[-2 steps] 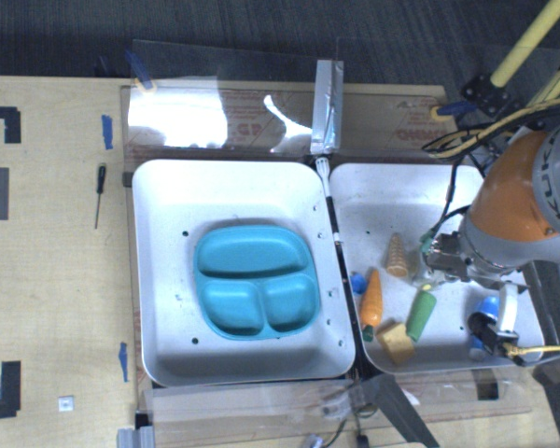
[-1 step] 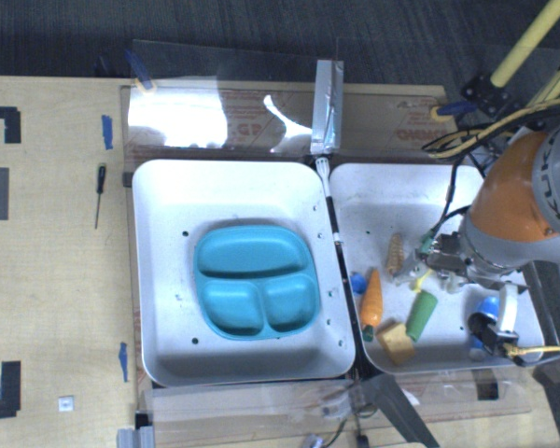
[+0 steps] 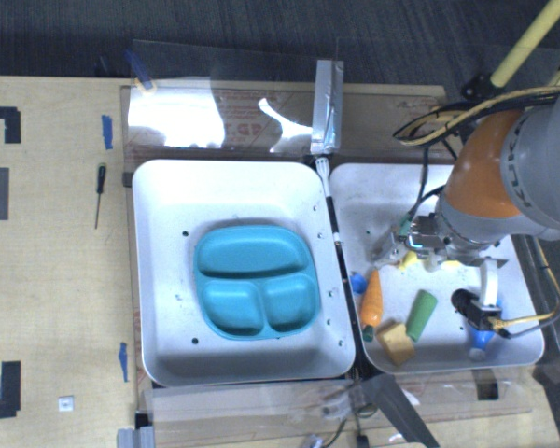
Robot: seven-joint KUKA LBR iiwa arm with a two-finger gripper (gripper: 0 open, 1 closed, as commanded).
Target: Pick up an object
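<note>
My gripper [image 3: 418, 246] hangs low over the upper middle of the right bin [image 3: 373, 189], under the grey and orange wrist. A small yellow piece [image 3: 409, 262] lies right beside it. Below it lie an orange carrot-shaped toy [image 3: 371, 297], a green cylinder [image 3: 420, 314] and a tan block [image 3: 397, 344]. A small blue piece [image 3: 357, 284] sits by the bin's left wall. Another blue piece [image 3: 482, 342] rests near the lower right corner. I see nothing held in the gripper.
The left bin [image 3: 159, 203] holds a blue divided tray [image 3: 256, 279] at its middle. A metal divider [image 3: 327, 105] stands behind the two bins. Yellow cables [image 3: 439, 119] loop above the right bin's far edge.
</note>
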